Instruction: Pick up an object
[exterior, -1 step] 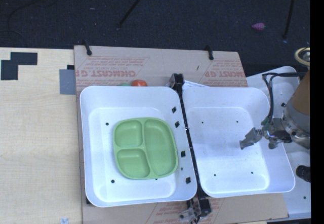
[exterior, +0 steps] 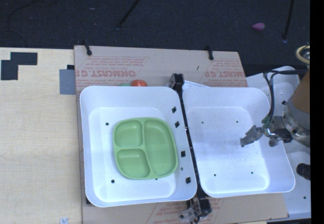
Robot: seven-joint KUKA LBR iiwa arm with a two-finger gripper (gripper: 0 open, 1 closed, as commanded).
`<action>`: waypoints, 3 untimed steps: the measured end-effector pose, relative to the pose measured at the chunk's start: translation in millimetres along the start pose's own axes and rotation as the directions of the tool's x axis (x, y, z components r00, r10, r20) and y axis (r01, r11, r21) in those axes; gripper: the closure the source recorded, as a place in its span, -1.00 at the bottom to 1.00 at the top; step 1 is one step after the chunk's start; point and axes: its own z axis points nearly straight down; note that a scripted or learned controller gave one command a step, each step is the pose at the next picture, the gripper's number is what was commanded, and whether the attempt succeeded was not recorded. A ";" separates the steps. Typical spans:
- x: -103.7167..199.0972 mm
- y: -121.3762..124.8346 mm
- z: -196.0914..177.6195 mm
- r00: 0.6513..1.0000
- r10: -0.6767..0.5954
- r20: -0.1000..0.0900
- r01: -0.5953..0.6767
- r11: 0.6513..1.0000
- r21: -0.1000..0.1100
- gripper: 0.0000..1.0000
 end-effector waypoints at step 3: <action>13.8 3.2 130.6 1.000 0.002 -0.001 -0.002 1.000 0.002 -1.00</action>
